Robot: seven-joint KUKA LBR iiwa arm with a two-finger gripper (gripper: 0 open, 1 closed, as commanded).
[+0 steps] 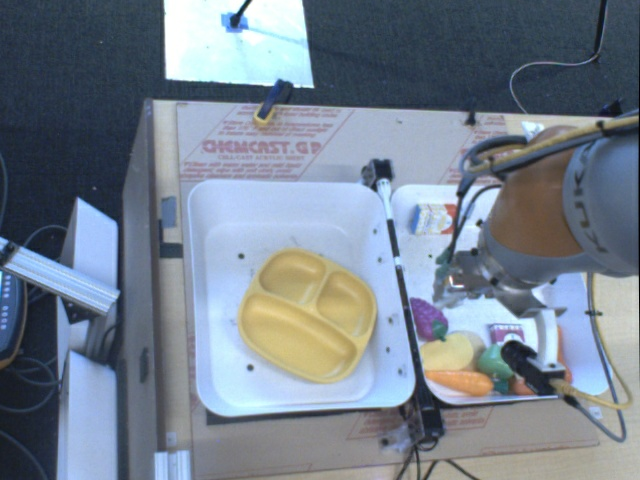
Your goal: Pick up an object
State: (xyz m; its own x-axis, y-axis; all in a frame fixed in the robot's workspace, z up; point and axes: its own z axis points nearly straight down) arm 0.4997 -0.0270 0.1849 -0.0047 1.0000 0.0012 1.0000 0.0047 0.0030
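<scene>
With the end effector [452,286] poised over crowded toys — purple plastic grapes [428,318], a yellow plastic piece [450,351], an orange plastic carrot [460,381] — whether it is spread cannot be told, so a glancing miss is risked.

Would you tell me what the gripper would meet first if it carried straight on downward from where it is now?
Probably the purple toy directly beneath the gripper, though depth is unclear from this slanted view.

Arm [545,218] hides much of right bin [410,208]; gripper fingers unclear.
</scene>
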